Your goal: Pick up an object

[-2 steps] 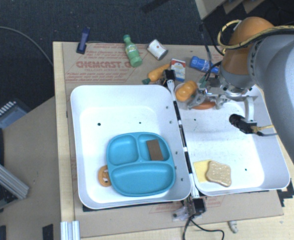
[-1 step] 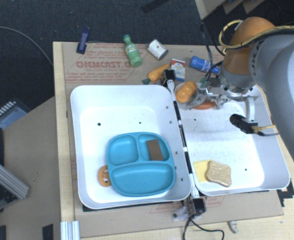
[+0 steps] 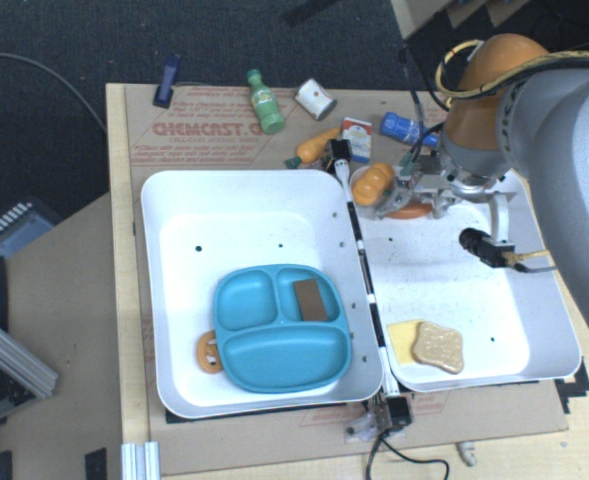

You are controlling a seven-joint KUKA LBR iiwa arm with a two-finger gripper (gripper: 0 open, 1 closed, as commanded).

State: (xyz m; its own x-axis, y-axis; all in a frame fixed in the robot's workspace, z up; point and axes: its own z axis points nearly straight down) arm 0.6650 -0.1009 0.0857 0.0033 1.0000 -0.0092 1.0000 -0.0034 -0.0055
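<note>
Arm (image 3: 534,98) comes in from the right, wrist low over the far end of the right bin (image 3: 534,338). Gripper (image 3: 421,186) sits at that bin's far-left corner; can't tell how its tips stand or whether anything is in them, wrist hardware blocks the view.

Likeliest target, judging by closeness: the orange rounded toy (image 3: 374,184), just left of the gripper, close to touching, at the bin's far wall next to the divider. A flat reddish-orange piece (image 3: 406,209) lies right under the gripper on the near side.

Left bin (image 3: 174,228), well left of the gripper: blue divided plate (image 3: 274,343) with a brown block (image 3: 310,300) in its right compartment, pretzel-like piece (image 3: 207,352) tucked at the plate's left edge.

Right bin, near end, well apart from the gripper: cracker-like toast slice (image 3: 439,346) overlapping a yellow cheese slice (image 3: 403,338).

Beyond the bins on the cardboard, behind and left of the gripper: green bottle (image 3: 266,102), white can (image 3: 315,98), blue can (image 3: 399,126), carrot-like toy (image 3: 317,147), small carton (image 3: 355,138).

Obstruction: bin wall and divider crowd the orange toy, so a clean close looks tight.
</note>
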